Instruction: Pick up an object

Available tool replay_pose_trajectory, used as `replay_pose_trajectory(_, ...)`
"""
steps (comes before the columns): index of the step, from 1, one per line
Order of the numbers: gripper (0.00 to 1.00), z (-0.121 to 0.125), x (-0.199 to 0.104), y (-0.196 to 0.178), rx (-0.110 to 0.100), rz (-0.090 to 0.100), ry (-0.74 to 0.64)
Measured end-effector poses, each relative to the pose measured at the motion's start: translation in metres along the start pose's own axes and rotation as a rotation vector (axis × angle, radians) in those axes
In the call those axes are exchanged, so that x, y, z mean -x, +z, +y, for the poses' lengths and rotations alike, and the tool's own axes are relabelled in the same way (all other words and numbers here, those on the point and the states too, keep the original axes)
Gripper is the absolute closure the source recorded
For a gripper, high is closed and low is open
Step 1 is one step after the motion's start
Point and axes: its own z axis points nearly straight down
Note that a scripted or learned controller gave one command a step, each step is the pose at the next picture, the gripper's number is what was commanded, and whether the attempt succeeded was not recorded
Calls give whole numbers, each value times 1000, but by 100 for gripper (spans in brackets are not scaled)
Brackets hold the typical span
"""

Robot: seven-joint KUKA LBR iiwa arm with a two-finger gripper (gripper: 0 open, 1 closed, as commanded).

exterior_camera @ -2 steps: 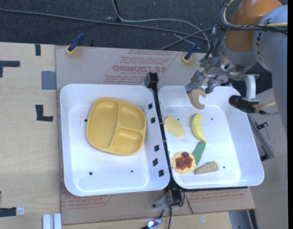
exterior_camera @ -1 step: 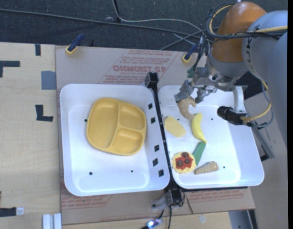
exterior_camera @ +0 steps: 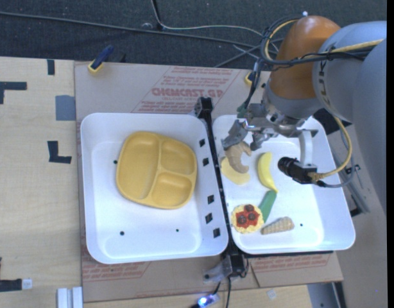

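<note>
two white bins [exterior_camera: 94,191], one yellow plate [exterior_camera: 156,170], five toy foods [exterior_camera: 266,171]

Yellow divided plate [exterior_camera: 156,170] in the left bin [exterior_camera: 97,191], gripper [exterior_camera: 239,140] low over a tan food piece [exterior_camera: 235,165] in the right bin [exterior_camera: 325,230] (fingers unclear), banana [exterior_camera: 266,171], green piece [exterior_camera: 267,202], pizza [exterior_camera: 246,217], cone [exterior_camera: 278,225] nearby

I am seeing two white bins, the left bin [exterior_camera: 88,191] and the right bin [exterior_camera: 325,226], sitting edge to edge on a cardboard sheet [exterior_camera: 178,88]. A yellow divided plate [exterior_camera: 156,170] is lying flat in the left bin, toward its far edge, apart from the walls. A blue and yellow clamp [exterior_camera: 101,58] is sitting at the cardboard's far left corner. Black tape marks [exterior_camera: 56,153] are showing on the wooden bench [exterior_camera: 30,204] along its left edge. A black cable [exterior_camera: 155,8] is running across the dark floor beyond the bench's far edge.
</note>
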Motion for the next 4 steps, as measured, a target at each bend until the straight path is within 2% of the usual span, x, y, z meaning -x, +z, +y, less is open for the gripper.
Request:
replay_pose_trajectory(3,100,-74,-121,-15,0,2,-4)
replay_pose_trajectory(4,100,-94,-133,-16,0,0,-1)
